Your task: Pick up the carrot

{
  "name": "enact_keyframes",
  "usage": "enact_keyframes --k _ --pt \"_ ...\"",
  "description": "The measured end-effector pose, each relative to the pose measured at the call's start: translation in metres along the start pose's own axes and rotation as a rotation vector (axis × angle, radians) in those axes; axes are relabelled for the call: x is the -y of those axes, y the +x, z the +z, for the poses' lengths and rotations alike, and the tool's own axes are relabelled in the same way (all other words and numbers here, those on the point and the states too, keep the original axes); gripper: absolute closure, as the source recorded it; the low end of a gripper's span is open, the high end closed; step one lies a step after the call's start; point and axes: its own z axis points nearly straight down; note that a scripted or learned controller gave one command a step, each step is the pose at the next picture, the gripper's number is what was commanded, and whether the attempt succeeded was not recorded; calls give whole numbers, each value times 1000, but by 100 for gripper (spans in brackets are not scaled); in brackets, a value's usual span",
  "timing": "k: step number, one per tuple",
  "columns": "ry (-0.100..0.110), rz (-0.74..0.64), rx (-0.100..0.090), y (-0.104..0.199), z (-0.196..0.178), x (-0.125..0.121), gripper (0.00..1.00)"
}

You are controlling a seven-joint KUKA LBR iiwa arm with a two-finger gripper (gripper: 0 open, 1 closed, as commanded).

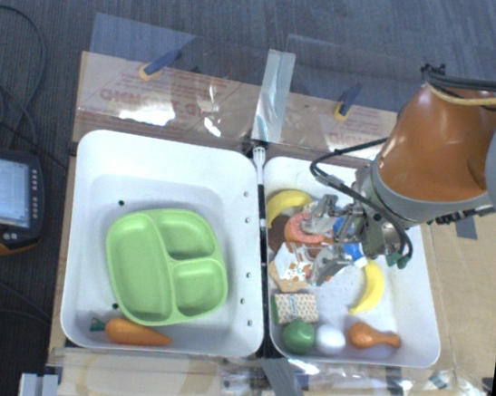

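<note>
The green plate sits in the left bin; the carrot lies just below it, long axis running left-right. The gripper hangs well right of the plate, over the other bin (how far its claw is open cannot be told).

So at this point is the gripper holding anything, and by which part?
Cannot be told. The gripper is low over the cluttered right white bin; the orange carrot lies untouched in the left white bin.

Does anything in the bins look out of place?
The carrot lies alone in the left bin, beside the green divided plate, while the gripper hangs over the crowded right bin.
</note>
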Motion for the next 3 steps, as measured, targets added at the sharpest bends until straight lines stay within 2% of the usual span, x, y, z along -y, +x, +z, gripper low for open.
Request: enact_keyframes --k 1,2,3 --pt "3 -274 2 -60 -158 38 100" --pt "-2 -519 -6 -137 -106 63 100" --pt "-7 -939 -8 -134 -36 100 100"
